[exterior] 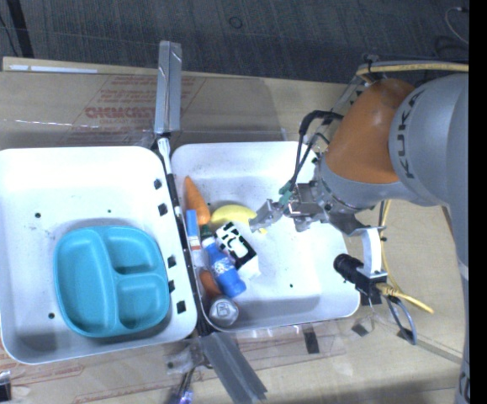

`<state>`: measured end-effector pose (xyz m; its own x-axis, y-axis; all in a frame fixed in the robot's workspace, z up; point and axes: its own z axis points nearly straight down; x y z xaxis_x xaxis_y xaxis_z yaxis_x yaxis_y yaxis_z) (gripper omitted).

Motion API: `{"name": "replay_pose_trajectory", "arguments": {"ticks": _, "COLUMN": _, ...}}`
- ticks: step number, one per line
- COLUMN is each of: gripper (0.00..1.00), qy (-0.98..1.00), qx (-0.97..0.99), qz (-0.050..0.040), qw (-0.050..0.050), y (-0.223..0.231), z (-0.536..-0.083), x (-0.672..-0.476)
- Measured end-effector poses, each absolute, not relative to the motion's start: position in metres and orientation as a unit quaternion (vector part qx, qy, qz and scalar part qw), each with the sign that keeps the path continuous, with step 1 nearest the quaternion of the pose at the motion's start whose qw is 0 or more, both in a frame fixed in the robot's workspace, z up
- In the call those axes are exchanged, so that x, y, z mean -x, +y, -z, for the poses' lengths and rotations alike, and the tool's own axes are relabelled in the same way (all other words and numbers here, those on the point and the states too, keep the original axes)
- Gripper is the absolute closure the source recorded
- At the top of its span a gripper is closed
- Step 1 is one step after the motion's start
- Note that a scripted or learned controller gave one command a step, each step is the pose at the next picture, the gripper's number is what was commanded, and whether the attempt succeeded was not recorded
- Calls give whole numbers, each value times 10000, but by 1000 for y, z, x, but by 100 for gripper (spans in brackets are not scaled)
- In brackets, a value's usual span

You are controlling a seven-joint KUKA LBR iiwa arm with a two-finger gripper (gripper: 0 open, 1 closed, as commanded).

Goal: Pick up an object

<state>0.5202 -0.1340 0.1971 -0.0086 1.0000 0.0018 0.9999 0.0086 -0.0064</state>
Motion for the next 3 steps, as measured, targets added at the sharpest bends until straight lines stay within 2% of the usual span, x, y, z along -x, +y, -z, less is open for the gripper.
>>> {"name": "replay_pose_trajectory", "arguments": {"ticks": 1, "gripper": 0, "qy": -7263, "qx": 6874, "qz": -19, "qw": 32, "y": -105, "z": -99, "x": -507}}
{"name": "replay_pose_trajectory", "arguments": {"ticks": 2, "gripper": 100, "qy": -7276, "qx": 6859, "qz": -24, "qw": 37, "y": -105, "z": -108, "x": -507}}
{"name": "replay_pose_trajectory", "arguments": {"ticks": 3, "gripper": 100, "qy": -7297, "qx": 6838, "qz": -2, "qw": 8, "y": -64, "z": -214, "x": -514}}
